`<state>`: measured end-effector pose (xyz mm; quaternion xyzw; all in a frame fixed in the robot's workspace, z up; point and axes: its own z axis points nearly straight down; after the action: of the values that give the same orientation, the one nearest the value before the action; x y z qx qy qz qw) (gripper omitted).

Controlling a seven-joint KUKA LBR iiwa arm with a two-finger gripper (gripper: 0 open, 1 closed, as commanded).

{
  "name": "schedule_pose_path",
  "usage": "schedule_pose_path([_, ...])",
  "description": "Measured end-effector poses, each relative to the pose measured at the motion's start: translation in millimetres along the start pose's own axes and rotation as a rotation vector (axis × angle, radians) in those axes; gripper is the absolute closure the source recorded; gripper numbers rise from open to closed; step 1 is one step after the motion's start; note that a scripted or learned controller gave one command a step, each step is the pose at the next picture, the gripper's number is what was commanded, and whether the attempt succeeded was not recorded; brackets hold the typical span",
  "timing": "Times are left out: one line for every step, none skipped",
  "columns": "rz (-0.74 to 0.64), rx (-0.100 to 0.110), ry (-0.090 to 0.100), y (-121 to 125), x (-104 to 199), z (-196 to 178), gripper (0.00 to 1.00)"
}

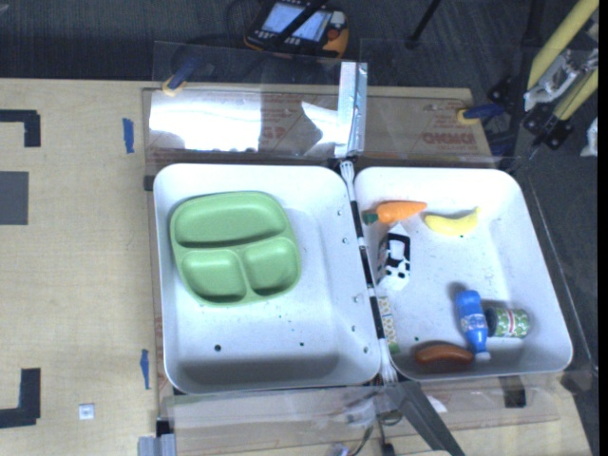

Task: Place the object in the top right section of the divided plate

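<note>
We saw a green divided plate (pixel 237 245) in the left bin (pixel 313 350); toys (carrot (pixel 399 212), banana (pixel 450 221)) lay in the right bin (pixel 541 283).

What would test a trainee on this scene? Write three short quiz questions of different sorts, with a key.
1. Which bin holds the green divided plate? A) left bin B) the other bin
2. True or false: the carrot and the banana lie close together in the right bin.
3. How many sections has the plate?
Key: 1 A; 2 true; 3 three.
</note>
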<state>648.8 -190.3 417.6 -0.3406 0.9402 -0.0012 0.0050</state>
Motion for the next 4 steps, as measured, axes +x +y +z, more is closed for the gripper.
schedule_pose_path([-0.205,0.0,0.0,-37,6,34,0.0])
schedule_pose_path([-0.49,-0.004,0.001,-36,6,41,0.0])
schedule_pose_path([-0.466,-0.001,-0.001,-19,-9,-20,0.0])
schedule_pose_path([-0.612,-0.006,0.001,-36,6,20,0.0])
